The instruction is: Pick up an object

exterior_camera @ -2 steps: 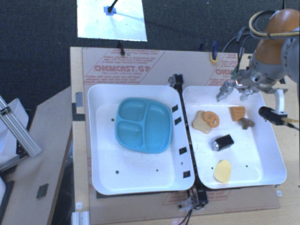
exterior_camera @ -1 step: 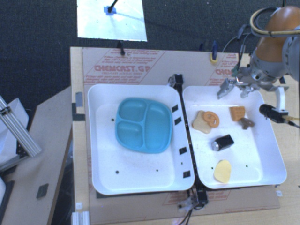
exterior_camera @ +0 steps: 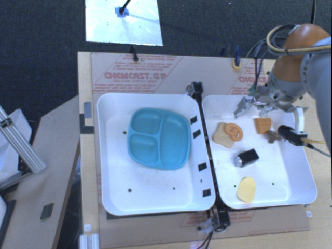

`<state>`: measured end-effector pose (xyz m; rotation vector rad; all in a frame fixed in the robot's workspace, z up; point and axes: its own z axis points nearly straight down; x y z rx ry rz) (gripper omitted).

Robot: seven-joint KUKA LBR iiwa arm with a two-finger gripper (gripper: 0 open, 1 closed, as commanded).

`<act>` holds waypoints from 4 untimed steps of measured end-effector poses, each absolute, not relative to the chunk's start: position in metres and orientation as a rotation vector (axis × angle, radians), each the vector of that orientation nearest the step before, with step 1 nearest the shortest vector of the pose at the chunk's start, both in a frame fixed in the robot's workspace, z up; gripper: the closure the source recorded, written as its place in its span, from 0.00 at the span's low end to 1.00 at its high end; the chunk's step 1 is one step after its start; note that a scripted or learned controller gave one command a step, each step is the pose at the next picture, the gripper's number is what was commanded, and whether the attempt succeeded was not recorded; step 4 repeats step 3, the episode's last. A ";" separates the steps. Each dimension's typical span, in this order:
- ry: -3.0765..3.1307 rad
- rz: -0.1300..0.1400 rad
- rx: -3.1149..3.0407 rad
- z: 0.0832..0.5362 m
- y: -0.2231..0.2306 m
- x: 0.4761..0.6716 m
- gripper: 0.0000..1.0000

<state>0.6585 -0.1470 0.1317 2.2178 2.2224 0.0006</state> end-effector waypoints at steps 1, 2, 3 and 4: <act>2.226 0.000 2.216 0.083 -0.147 0.659 0.00; 2.225 0.004 2.210 0.097 -0.147 0.661 1.00; 2.225 0.005 2.212 0.145 -0.138 0.660 1.00; 2.225 0.005 2.212 0.145 -0.138 0.660 1.00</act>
